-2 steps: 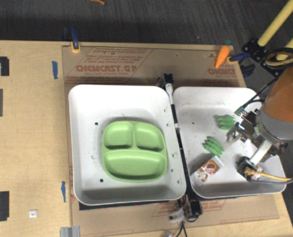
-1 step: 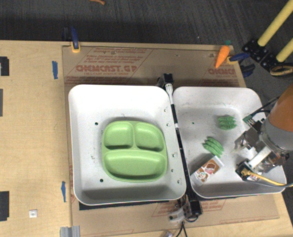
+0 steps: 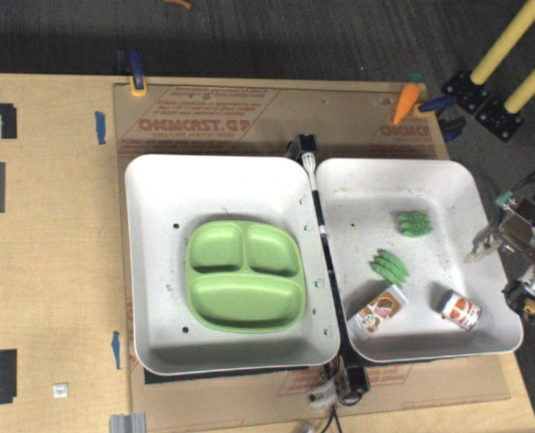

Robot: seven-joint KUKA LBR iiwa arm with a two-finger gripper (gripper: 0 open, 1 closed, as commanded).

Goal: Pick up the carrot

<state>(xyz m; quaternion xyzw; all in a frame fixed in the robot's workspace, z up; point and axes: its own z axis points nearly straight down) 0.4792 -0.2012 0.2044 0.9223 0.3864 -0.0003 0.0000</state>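
Up and left of the end effector [image 3: 485, 242] lies the carrot [image 3: 406, 103], outside the bins on the desk [image 3: 50, 242], tip slanting down-left; whether the end effector is apart or together, I cannot tell.

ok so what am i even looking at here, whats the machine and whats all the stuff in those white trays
One camera looks down at a slant on a wooden bench with two shallow white bins. The left bin holds a green divided plastic plate. The right bin holds two leafy green toy vegetables, a small carton and a small red-and-white can. The metal part at the right edge is the robot arm's tool, holding nothing visible. The orange toy carrot lies outside the bins, behind the right one.
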